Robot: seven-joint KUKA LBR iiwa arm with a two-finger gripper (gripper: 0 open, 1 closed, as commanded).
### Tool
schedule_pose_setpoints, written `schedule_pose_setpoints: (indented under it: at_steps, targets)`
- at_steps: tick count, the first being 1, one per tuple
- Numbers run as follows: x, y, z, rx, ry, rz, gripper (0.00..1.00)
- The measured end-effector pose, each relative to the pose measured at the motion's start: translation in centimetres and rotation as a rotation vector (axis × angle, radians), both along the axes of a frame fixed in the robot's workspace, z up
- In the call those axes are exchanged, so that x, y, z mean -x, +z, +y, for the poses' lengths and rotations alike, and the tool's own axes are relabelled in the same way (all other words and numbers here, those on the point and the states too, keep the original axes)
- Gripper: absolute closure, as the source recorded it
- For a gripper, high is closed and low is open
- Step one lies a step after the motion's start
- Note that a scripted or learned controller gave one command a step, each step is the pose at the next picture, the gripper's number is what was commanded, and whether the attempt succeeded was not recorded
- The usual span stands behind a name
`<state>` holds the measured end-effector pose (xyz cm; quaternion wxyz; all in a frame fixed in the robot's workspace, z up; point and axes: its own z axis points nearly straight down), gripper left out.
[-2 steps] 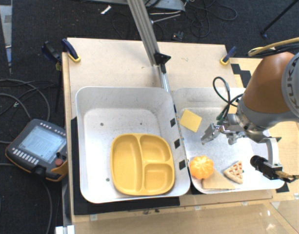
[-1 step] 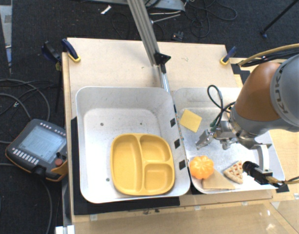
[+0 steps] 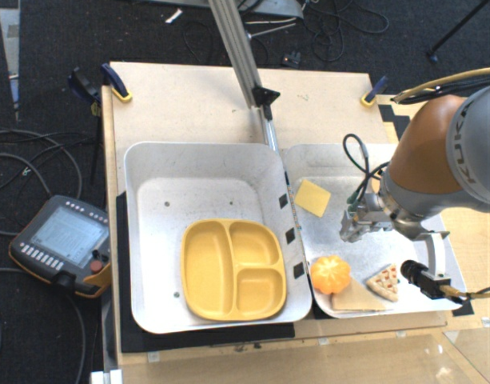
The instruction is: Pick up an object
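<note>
- In the left bin (image 3: pixel 149 174) lies a yellow divided tray (image 3: pixel 233 270) with three compartments, flat on the bin floor toward the near edge; nothing is seen in its compartments.
- In the right bin (image 3: pixel 324 157) are four loose things: a pale yellow cheese slice (image 3: pixel 312 198) near the wall shared with the left bin, an orange mandarin (image 3: pixel 330 274) at the near-left corner, a tan flat slab (image 3: pixel 352 298) that looks like bread just beside and partly under the mandarin, and a pizza-slice toy (image 3: pixel 384 282) at the near edge to the right of the slab.
- The gripper (image 3: pixel 353 226) hangs over the middle of the right bin, between the cheese slice and the pizza-slice toy and apart from both; I cannot tell how far its fingers are parted, and nothing shows between them.
- The grey arm with its orange band (image 3: pixel 428 146) covers the far-right part of the right bin, and a black cable (image 3: pixel 356 154) loops above the wrist.
- A metal pole (image 3: pixel 241 50) slants across the bench down to the seam between the two bins.
- Yellow-tipped clamps (image 3: pixel 117 86) sit at the far corners of the bench (image 3: pixel 189 102).
- On the floor to the left lies a teach pendant (image 3: pixel 65 242) with trailing cables.
</note>
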<state>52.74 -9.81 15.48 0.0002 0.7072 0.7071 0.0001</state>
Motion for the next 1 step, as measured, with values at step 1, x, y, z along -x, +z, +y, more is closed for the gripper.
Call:
schedule_pose_setpoints:
  at_steps: [1]
  targets:
    - [0.34, 6.05, 0.52, 0.001, 0.003, -0.006, 1.0]
